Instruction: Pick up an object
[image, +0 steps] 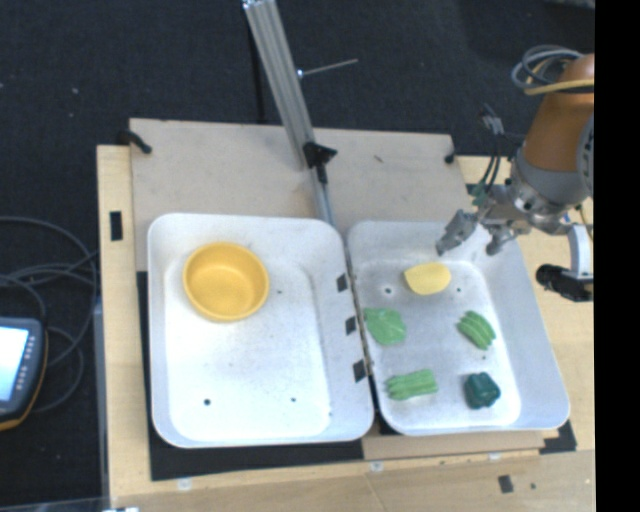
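Note:
My gripper (474, 236) hangs over the far edge of the right bin (530, 340), its two fingers spread open with nothing between them. Just below and left of it lies a pale yellow lump (428, 278). Further down the same bin are a green piece (384, 326), a ribbed green piece (476, 329), another ribbed green piece (412, 384) and a dark teal piece (481, 390). A yellow bowl (226, 281) sits in the left bin (250, 400).
A slanted metal pole (290, 90) rises from the back of the bench between the bins. Black clips (352, 325) line the seam between the bins. A handheld screen (15, 365) with cables lies at far left, off the bench.

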